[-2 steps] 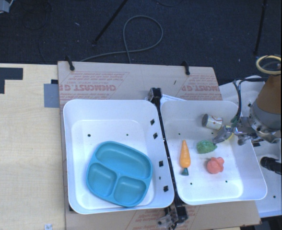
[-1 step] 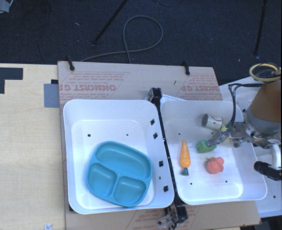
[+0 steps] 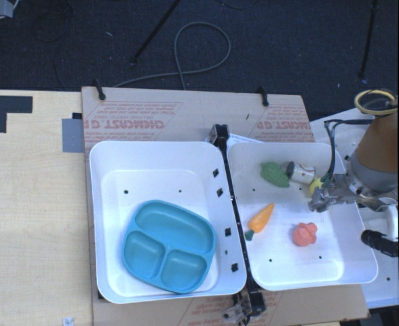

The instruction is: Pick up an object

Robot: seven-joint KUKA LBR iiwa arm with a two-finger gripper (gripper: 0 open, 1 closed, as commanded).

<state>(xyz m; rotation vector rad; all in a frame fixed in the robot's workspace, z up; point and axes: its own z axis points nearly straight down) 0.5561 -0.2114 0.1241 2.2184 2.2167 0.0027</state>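
The jaws [image 3: 319,194] hang low over the right-hand white bin [image 3: 352,272], near its upper right part, and the blur and metal clutter around them leave it impossible to tell whether they are released or clenched. Nothing can be seen between them. Just to their left a short pale cylinder with a yellow end [image 3: 301,174] juts out, its dark tip touching or almost touching a green lumpy soft toy [image 3: 274,174] that lies on the bin floor near the back wall.

Below the jaws, a little toward the front of the same bin, rests a small pink-red knobbly toy [image 3: 305,233], apart from them. To its left lies an orange toy carrot with a green stub end [image 3: 260,220], slanted, its green end pointing toward the black divider clips [image 3: 228,231] where the two bins meet.

Behind the jaws the grey arm with its orange-brown band [image 3: 379,148] comes in from the right, cables looped around it.

The left-hand white bin [image 3: 108,165] holds a blue plastic tray with three compartments [image 3: 169,245], lying flat and turned at an angle in the bin's front half.

Both bins sit on a brown cardboard sheet with red printing [image 3: 186,117], which lies on the pale wooden table [image 3: 30,216]. Dark carpet with black cables [image 3: 199,43] runs beyond.
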